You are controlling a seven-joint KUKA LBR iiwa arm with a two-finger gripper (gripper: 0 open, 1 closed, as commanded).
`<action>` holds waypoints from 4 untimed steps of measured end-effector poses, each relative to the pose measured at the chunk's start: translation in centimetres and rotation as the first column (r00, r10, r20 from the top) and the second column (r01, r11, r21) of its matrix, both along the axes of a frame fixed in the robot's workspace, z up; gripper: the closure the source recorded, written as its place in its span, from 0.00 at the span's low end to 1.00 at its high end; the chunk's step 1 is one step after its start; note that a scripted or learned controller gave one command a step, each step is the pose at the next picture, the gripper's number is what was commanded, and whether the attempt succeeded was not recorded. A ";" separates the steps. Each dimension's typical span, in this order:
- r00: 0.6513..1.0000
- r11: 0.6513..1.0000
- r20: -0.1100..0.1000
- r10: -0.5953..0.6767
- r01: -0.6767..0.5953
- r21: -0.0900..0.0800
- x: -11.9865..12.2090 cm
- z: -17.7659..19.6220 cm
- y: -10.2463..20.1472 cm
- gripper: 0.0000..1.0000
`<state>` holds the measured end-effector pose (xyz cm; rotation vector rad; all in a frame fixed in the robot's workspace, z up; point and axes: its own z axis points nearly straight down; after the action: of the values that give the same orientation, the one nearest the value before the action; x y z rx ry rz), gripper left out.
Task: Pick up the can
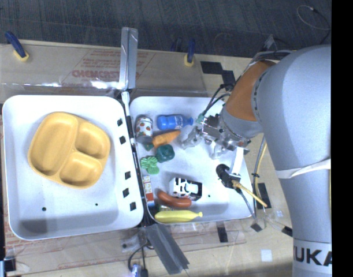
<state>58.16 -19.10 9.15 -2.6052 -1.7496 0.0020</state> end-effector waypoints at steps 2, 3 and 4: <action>0.999 0.999 0.003 0.044 -0.044 -0.002 2.0 0.1 -0.1 0.00; 1.000 1.000 0.004 -0.017 0.017 -0.002 2.7 0.1 -0.8 0.00; 1.000 1.000 0.006 -0.025 0.025 -0.003 3.3 0.1 -0.8 0.00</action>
<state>61.46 -19.86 9.27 -2.6320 -1.7196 -0.0026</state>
